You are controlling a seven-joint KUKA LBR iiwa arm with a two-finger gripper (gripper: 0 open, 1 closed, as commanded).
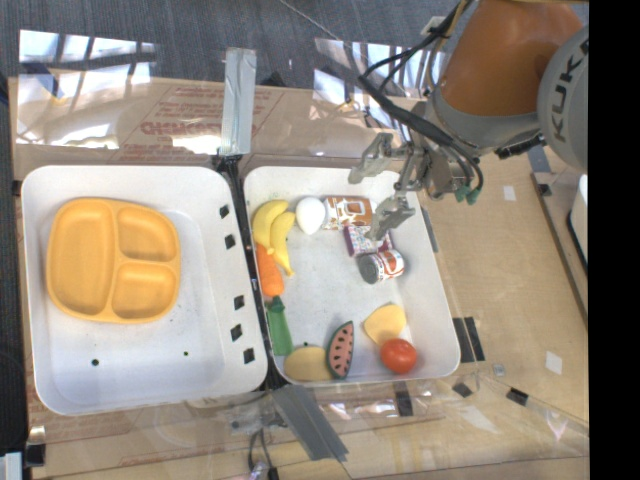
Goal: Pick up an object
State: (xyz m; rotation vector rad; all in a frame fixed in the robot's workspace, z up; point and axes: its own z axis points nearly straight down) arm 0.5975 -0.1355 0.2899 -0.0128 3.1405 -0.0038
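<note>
The grey two-finger metal gripper (383, 190) hangs over the upper part of the right white bin (440, 288), fingers spread wide, gripping nothing. One fingertip (385, 220) sits just above a small purple-and-white box (358, 238), beside a red-and-white tin can (383, 265) lying on its side. A yellow plastic banana (272, 230) and a white egg (311, 215) lie to the left.

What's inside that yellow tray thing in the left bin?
Nothing that I can see. The yellow tray lies in the left bin with its three compartments showing bare. Whatever is beneath the tray is covered by it.
</note>
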